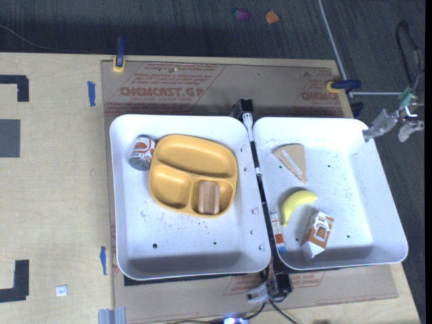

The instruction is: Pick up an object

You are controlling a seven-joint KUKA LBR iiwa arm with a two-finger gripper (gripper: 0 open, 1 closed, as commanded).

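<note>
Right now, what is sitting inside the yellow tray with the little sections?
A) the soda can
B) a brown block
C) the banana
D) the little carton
B: a brown block lies in one compartment of the yellow tray in the left bin; the can rests outside the tray at its upper left edge, and the banana and carton lie in the right bin.

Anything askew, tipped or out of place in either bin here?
Mostly tidy. In the left bin, a can lies on its side, wedged between the yellow tray and the bin wall. In the right bin, a small carton lies tilted beside the banana.
</note>
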